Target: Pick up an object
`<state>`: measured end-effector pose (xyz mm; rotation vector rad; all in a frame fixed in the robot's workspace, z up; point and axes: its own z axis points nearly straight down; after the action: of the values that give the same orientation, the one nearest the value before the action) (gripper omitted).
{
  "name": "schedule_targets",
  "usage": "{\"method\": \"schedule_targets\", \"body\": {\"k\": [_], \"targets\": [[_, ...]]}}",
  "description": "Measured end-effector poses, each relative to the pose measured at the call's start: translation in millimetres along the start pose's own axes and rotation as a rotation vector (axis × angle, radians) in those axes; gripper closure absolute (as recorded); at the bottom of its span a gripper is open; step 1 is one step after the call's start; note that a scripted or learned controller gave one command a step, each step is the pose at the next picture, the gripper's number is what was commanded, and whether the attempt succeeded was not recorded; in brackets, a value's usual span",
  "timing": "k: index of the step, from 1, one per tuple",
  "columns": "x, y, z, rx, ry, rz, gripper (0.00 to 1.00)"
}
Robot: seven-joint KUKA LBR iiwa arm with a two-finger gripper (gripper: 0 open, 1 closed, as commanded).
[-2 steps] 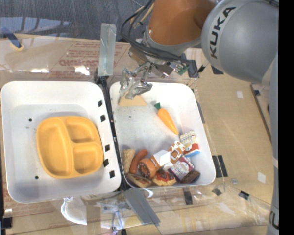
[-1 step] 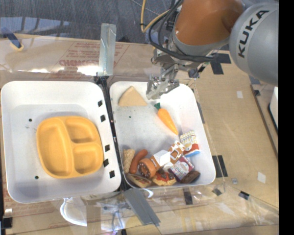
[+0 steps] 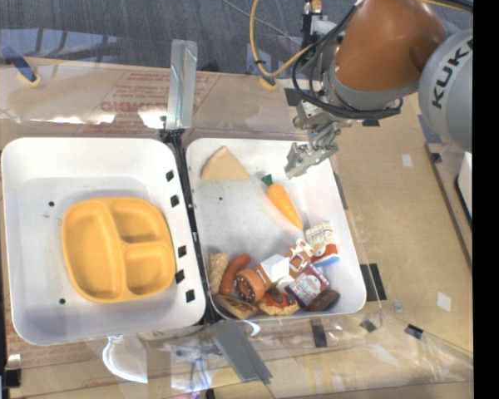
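My gripper [image 3: 303, 158] hangs over the far right corner of the right bin [image 3: 233, 223], with nothing seen between its fingers. A toy carrot [image 3: 283, 203] lies just below and left of it, apart from it. A tan cheese wedge [image 3: 223, 166] rests near the bin's far left corner. Several small toy foods and packets [image 3: 274, 281] are piled along the bin's near edge.
The left bin [image 3: 33, 181] holds a yellow divided plate [image 3: 116, 246]. A metal bracket [image 3: 181, 86] stands upright behind the seam between the bins. Yellow and black cables [image 3: 270, 32] loop above the wrist.
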<state>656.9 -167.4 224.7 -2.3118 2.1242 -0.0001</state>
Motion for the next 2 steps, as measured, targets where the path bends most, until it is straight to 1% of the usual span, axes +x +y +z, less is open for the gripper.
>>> {"method": "schedule_targets", "body": {"k": [1,2], "targets": [[-0.6,-0.2,-0.1,0.0,-0.001,-0.001,0.0],[12.8,0.2,130.7,0.005,0.0,0.052,0.0]]}}
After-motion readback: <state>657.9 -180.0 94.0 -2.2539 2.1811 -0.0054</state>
